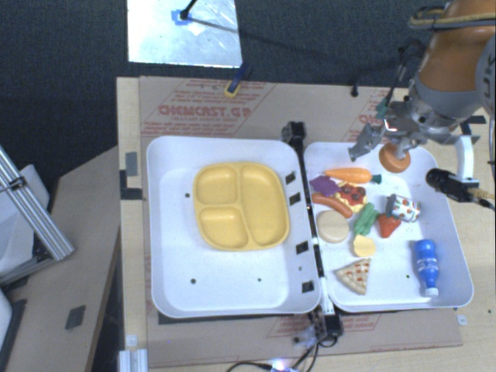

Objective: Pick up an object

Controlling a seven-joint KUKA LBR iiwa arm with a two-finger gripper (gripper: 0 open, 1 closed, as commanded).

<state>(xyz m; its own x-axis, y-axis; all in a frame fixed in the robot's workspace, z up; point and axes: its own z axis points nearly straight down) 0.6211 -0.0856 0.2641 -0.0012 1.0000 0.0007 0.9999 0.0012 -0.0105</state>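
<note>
My gripper (385, 147) hangs over the far edge of the right bin (453, 242), under the grey wrist and orange band. Its fingers (361, 149) look spread apart, so it reads as open. A round orange-brown toy (395, 160) lies just below it on the bin floor, and I see nothing clamped. Nearby lie a carrot (349, 175), a purple eggplant (323, 184), a sausage (333, 204), a green pepper (364, 218), a small can (402, 208), a round biscuit (333, 228), a pizza slice (354, 276) and a blue bottle (425, 266).
The left bin (167, 270) holds a yellow divided plate (240, 206). A black divider (306, 215) with clips runs between the bins. A black fitting (446, 183) juts over the right bin's right rim. A shiny sheet (182, 22) lies beyond the bench.
</note>
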